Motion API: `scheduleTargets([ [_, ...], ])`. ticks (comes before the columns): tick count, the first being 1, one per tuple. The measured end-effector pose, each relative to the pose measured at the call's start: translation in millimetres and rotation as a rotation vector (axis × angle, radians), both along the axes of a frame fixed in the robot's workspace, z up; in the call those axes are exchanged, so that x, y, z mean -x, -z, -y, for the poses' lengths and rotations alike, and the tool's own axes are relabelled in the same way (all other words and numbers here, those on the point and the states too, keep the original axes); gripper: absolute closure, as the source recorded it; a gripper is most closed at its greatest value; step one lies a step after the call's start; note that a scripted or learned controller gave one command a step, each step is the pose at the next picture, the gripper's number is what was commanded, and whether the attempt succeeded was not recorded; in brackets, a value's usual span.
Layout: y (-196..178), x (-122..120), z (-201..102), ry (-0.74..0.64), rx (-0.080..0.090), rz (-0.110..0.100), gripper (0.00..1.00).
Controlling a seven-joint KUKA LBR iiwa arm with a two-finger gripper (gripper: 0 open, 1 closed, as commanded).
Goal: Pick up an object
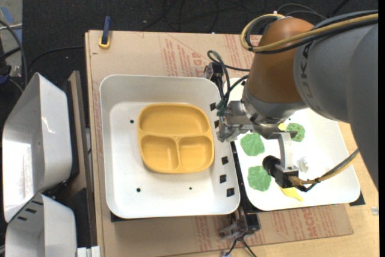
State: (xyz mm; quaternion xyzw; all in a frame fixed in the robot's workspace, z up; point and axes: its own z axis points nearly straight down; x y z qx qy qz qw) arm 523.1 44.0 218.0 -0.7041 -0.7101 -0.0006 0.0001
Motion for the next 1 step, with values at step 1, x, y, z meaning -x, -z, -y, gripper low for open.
scheduleTargets([
  [1,-13.4,2.4,-45.0,0.001,0.000,0.000,1.00],
])
